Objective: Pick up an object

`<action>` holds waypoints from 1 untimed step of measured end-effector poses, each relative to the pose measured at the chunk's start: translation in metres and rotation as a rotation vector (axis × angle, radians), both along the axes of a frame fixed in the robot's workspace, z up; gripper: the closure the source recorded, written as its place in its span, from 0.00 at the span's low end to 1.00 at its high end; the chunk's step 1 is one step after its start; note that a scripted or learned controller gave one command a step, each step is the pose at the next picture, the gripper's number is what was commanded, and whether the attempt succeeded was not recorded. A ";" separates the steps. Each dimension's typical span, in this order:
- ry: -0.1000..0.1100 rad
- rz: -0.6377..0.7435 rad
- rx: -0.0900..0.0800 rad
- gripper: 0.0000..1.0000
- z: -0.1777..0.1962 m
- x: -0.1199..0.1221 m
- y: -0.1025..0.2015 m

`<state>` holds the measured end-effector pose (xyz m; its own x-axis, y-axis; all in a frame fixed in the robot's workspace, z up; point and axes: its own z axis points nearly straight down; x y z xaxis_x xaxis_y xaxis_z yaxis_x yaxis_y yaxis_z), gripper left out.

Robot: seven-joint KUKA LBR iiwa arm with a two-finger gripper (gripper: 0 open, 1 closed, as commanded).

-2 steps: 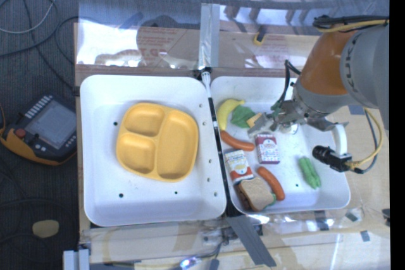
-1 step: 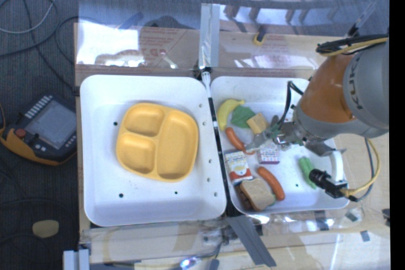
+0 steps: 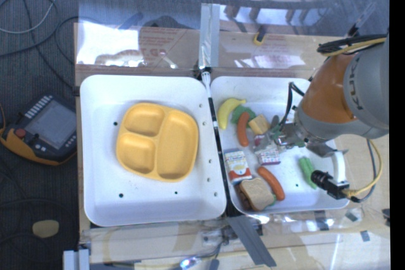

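The floor is dark grey carpet with thin cables lying on it, and a worktop (image 3: 126, 50) with a shiny, light-coloured top stands in the middle. Two shallow white bins sit side by side on it. The left white bin (image 3: 101, 199) holds a yellow plastic plate with three sections (image 3: 157, 141), lying flat near the middle. The right white bin (image 3: 278, 88) holds toy food. A yellow toy banana (image 3: 226, 110) lies near the top left corner, with a small green piece (image 3: 242, 114) just beside it and an orange-red toy sausage (image 3: 243, 129) below that. A tan toy block (image 3: 259, 124) sits close to the sausage. A small white carton with a red picture (image 3: 236, 164) lies lower down, next to another small white packet (image 3: 266, 153). A second orange-red toy sausage (image 3: 272, 183) lies touching a brown toy sandwich (image 3: 255, 194) near the bottom edge. A green toy vegetable (image 3: 307, 170) lies toward the right side. The grey arm with the orange band (image 3: 335, 98) reaches in from the right, and its hand (image 3: 279, 135) is low over the bin, near the tan block and the white packet. I cannot tell how the hand is set. On the floor to the left lies a grey screen box with an orange case (image 3: 44, 131).
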<state>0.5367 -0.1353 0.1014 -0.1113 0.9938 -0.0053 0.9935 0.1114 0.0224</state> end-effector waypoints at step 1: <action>0.024 -0.012 0.001 1.00 0.082 0.071 0.059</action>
<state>0.6077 -0.0767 0.1834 -0.0995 0.9950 -0.0013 0.9950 0.0995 -0.0012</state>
